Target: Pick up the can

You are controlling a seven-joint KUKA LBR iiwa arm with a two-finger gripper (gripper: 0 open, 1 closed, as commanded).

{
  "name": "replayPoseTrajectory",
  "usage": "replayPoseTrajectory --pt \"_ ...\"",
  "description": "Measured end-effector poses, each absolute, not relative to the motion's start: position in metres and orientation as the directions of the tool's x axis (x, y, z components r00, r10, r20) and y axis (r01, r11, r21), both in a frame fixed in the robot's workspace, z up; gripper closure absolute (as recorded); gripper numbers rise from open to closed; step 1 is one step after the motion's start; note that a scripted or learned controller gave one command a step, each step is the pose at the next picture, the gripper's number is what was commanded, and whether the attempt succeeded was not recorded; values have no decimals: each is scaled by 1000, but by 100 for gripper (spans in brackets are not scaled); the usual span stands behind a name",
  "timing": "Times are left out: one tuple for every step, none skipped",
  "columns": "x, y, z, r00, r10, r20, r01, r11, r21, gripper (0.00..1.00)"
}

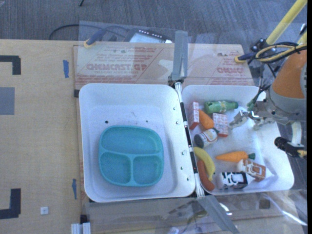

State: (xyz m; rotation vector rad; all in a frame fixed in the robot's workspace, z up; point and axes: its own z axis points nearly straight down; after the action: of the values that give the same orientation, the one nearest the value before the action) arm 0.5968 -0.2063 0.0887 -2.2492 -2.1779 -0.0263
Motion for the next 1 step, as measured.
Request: replayPoseTrajectory --pt "643 -201 88 300 954 18 954 -300 -6 0"
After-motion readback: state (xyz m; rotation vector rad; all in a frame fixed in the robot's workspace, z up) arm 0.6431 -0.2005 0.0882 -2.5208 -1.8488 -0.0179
